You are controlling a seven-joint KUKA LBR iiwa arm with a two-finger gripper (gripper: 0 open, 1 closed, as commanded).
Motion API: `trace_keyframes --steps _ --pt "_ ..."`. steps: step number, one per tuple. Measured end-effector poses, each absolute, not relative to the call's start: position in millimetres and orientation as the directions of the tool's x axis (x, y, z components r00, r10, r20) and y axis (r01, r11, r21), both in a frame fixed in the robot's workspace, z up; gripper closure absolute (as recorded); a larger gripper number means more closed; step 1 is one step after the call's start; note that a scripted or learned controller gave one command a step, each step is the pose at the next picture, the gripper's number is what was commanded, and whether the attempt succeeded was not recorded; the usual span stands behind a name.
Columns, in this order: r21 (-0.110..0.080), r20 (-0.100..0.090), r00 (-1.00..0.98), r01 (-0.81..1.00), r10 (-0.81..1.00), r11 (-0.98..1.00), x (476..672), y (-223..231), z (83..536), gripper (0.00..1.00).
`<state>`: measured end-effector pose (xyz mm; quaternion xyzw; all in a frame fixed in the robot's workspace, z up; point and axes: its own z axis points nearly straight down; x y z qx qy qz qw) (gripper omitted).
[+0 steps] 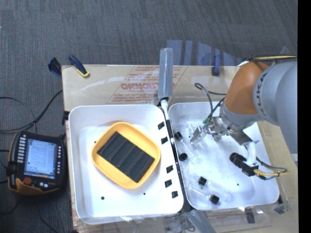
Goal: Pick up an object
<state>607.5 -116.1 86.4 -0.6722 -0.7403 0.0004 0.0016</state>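
My gripper [198,133] is low in the right bin [265,188], near its upper left part, with the grey and orange arm [252,93] reaching in from the right. Small black pieces lie around it on the bin floor: one [178,135] just to its left, one [183,156] below it, and two more [202,181] [214,198] nearer the front. None of them is visibly in the gripper. In the left bin [80,178] a yellow dish [104,137] carries a black ribbed slab [126,156].
A black cylinder with a cable [241,162] hangs by the arm over the right bin's right side. A divider with black clips [167,154] runs between the bins. A teach pendant [36,161] lies on the floor at left. Clamps [77,66] sit at the bench's back edge.
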Motion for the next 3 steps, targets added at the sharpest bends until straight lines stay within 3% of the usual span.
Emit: trace_keyframes --steps 1,2,3 --pt "-0.003 0.002 -0.095 0.995 0.995 0.095 607.3 -116.5 86.3 0.00" --pt "0.010 -0.014 -0.098 0.995 0.995 0.098 545.5 -99.3 94.5 0.00" --pt "-0.002 0.001 0.021 1.000 1.000 -0.021 597.0 -170.3 95.7 0.00"
